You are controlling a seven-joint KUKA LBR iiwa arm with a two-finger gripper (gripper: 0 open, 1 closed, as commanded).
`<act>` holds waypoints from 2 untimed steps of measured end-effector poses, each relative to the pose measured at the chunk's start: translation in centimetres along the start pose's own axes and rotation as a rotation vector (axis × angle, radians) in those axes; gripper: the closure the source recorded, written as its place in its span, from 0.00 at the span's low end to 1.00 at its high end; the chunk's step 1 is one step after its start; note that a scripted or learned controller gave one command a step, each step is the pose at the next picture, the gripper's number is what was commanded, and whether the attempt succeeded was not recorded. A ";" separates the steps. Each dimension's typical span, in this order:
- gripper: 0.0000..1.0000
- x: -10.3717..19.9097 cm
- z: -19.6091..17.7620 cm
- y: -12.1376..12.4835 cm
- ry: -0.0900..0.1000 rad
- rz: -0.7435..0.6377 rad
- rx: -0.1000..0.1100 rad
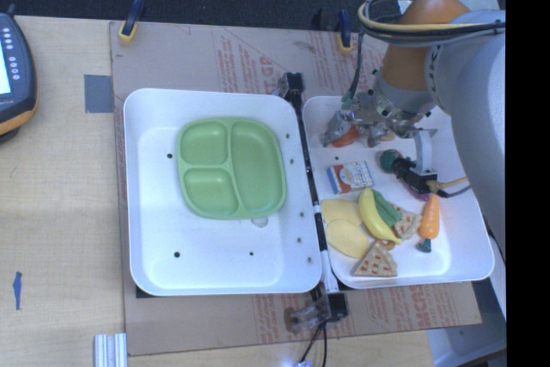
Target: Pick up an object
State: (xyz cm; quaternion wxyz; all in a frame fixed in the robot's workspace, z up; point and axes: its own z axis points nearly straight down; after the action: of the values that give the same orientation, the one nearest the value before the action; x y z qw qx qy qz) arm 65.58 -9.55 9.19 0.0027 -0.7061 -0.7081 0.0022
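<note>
You have the arm [430, 56] low over the right bin [468, 266], gripper [365, 126] at its far end beside a small reddish object [344, 136]. Whether it grips anything you cannot tell, so count nothing as picked yet. Nearer lie the banana [375, 216], waffle wedge [374, 260] and carrot [429, 217]

Desk clutter, off-task
Green divided plate [232, 167] in white bin [150, 262] left of pincer; handheld pendant [12, 73] far left; blue-yellow clamps [131, 18] at cardboard edge.
</note>
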 end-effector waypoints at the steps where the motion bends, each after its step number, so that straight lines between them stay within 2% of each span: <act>1: 0.00 -0.2 0.0 0.0 0.000 0.000 0.000; 2: 0.00 -0.2 0.0 0.0 0.000 -0.001 0.000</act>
State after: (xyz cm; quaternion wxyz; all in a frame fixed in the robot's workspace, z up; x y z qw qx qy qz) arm 65.59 -9.75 9.19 0.0026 -0.7058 -0.7084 0.0022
